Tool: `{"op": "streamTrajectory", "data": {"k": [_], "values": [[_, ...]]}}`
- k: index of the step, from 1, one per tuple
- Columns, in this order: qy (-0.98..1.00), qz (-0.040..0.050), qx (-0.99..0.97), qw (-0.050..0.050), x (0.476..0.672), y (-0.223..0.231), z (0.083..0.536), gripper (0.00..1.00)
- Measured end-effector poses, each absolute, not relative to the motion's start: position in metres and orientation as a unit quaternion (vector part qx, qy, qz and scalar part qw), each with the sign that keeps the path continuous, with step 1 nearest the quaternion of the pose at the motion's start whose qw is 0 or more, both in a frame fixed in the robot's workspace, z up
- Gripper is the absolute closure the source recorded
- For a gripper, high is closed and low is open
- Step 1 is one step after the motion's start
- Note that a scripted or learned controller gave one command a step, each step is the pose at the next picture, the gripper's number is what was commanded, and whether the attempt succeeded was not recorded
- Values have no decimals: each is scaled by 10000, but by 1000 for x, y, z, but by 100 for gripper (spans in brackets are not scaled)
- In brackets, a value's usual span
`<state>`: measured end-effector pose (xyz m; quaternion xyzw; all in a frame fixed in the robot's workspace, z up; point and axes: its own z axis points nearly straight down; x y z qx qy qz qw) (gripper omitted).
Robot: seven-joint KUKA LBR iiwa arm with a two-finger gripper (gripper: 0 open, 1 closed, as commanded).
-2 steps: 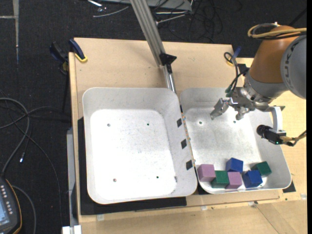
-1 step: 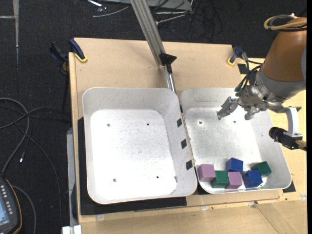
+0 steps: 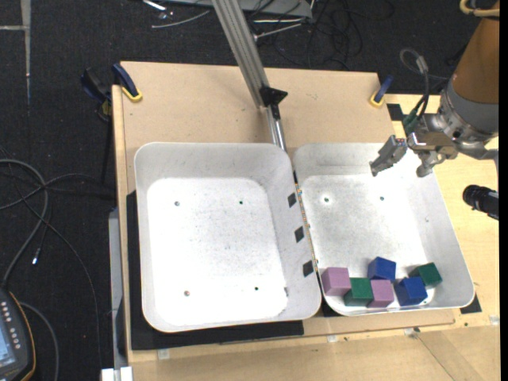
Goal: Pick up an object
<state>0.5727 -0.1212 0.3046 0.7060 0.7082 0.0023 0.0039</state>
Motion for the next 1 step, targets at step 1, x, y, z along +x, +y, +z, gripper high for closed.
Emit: {"op": "streamTrajectory", "data": {"k": [1], "values": [[7049,-13,7094,23,603,-215,285,0]]}}
